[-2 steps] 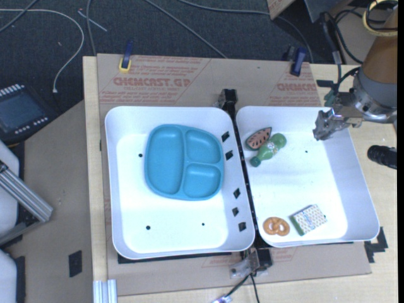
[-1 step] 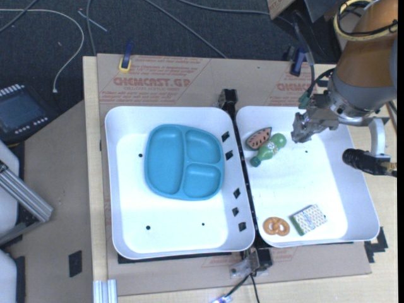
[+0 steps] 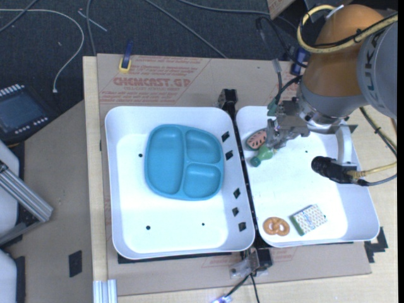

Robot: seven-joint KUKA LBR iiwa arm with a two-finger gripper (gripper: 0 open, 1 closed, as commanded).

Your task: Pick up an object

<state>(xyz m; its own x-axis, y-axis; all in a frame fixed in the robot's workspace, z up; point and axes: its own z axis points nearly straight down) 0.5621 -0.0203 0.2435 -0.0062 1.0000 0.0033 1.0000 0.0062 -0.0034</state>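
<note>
- My end effector hangs low over the upper left part of the right bin, just beside the divider between the two bins.
- Its tip sits right at two small things: a green piece lying tilted on the bin floor, and a reddish round piece just above it in the view.
- I cannot tell whether my end effector is spread or pressed together, nor whether it touches the green piece; my own wrist hides that spot.
- My arm reaches in from the right, its orange band above the wrist.
- Near the front edge of the right bin lie a pretzel and, just beside it, a speckled sponge; both are well apart from my end effector.
- The left bin holds a blue divided plate, lying flat near its middle.
- Both bins rest on the desk.
</note>
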